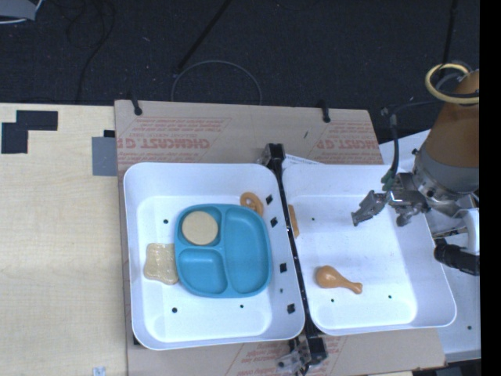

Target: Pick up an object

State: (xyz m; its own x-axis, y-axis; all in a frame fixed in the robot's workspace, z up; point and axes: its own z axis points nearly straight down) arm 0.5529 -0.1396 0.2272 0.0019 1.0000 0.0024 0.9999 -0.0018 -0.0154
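A tan toy drumstick [338, 279] lies on the floor of the right bin [391, 308], near its front. My gripper [384, 215] hovers over the right bin's back right part, up and to the right of the drumstick and well apart from it. Its fingers are spread open with nothing between them. In the left bin [149, 319] sits a blue divided plate [235, 265] with a round tan biscuit [199, 228] in its back left compartment. A pale toast-like piece [160, 263] lies left of the plate. A small brown pretzel-like piece [252, 203] lies behind the plate.
A thin orange piece [293, 219] rests against the black divider [286, 241] between the bins. Cardboard [235, 135] lies under both bins. The arm's grey and orange body [454, 139] stands at the right, with cables near it.
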